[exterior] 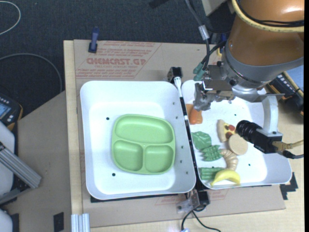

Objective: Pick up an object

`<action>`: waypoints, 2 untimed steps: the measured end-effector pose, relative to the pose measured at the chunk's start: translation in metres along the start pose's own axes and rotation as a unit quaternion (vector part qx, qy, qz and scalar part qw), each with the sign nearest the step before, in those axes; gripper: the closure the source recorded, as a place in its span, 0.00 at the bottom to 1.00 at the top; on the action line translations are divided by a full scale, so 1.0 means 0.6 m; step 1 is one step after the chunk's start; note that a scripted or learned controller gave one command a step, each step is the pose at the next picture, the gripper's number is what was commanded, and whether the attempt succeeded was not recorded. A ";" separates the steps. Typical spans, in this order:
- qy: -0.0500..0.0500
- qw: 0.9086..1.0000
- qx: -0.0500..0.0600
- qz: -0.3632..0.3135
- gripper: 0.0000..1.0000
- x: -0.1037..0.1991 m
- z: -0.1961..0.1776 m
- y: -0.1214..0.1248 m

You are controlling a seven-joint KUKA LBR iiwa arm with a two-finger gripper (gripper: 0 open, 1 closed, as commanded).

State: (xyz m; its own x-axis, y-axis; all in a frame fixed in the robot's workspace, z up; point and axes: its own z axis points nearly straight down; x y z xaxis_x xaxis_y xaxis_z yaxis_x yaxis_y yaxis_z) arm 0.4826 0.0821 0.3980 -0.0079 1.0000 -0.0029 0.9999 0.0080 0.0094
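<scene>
My gripper [199,105] hangs over the far left part of the right bin [275,170], just above a small orange piece [195,116] that lies by the bin's left wall. Toy foods lie nearer the front of that bin: a green leaf [201,139], a darker green piece [211,152], a pizza slice [224,128], a tan round piece [237,145], a beige knobbly piece [231,159], a flat green piece [208,173] and a yellow banana [226,177].
The left bin [94,129] holds a light green divided plate [143,143]. A black cylinder on a bracket [253,133] reaches over the right bin. The arm's large orange and grey body [265,28] covers the bin's far right part.
</scene>
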 end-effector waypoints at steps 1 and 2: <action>0.000 1.000 -0.001 0.000 1.00 0.001 -0.017 0.001; 0.000 1.000 -0.002 -0.001 1.00 0.001 -0.034 0.002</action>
State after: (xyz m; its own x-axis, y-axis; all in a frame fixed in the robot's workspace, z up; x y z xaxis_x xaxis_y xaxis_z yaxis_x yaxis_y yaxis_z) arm 0.4836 0.0827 0.4184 -0.0092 1.0000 -0.0037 0.9999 0.0093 0.0132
